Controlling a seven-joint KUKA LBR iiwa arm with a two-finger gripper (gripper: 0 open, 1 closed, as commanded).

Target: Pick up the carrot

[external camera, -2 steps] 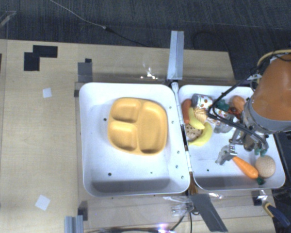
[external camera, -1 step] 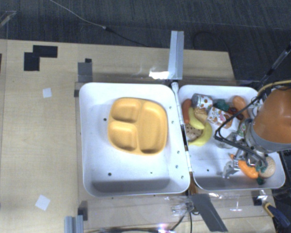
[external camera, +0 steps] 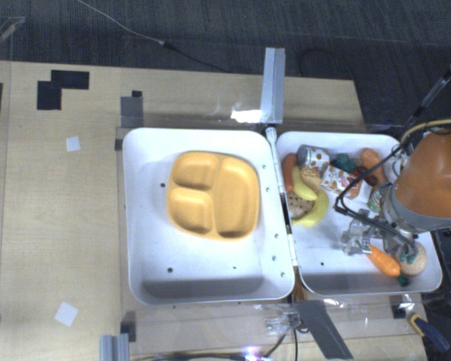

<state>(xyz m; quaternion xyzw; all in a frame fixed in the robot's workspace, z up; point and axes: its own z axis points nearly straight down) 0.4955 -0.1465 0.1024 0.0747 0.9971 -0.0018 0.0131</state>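
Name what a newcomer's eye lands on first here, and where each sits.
First, the yellow divided plate in the middle of the left bin. Next, the arm's orange band at the right edge, over the right bin, with the gripper reaching down beside the carrot near the bin's front right corner. Then the clutter along that bin's back and left: a banana, a can and other small items.

Orange carrot (external camera: 384,262), yellow tray (external camera: 213,194), white bins (external camera: 146,201).

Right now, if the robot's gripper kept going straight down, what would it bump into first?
Probably the carrot, lying just beside the gripper on the right bin floor, though depth is hard to judge.
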